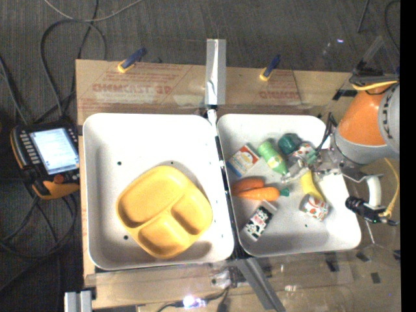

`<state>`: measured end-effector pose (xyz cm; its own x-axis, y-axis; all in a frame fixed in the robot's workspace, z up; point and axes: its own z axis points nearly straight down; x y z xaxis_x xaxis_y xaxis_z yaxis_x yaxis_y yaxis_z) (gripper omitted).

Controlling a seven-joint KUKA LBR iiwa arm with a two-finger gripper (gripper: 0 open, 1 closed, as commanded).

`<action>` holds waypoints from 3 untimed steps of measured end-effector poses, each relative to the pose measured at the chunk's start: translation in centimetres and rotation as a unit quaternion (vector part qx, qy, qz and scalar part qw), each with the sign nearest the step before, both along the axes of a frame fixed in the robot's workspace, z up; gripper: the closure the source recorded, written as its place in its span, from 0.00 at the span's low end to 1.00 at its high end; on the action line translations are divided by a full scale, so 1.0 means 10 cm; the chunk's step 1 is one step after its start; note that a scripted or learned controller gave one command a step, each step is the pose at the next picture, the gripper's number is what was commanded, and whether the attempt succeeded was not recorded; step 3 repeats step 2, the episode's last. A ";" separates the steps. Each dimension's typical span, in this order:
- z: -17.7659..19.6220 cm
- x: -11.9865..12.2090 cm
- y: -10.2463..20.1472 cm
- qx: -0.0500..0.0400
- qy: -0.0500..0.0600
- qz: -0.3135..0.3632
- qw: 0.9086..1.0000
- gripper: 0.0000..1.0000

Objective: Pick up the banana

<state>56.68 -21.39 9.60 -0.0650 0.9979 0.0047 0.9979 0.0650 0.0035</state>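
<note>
The claw (304, 164) hovers in the right bin (338, 239), just left of the banana (311, 186); whether it is spread cannot be told.

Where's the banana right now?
In the camera view, the banana lies in the right bin, toward its right side, just below the gripper and above a small strawberry-printed cup.

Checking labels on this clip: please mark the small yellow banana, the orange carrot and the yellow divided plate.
small yellow banana (312, 186), camera view, mid-body
orange carrot (255, 190), camera view, middle of root
yellow divided plate (165, 210), camera view, central divider
</note>
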 end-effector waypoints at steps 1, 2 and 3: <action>0.07 -0.01 0.00 0.000 0.002 0.000 1.000 1.00; 1.08 0.46 0.21 -0.004 0.002 -0.048 0.999 1.00; 1.08 0.46 0.21 -0.004 0.002 -0.048 0.999 1.00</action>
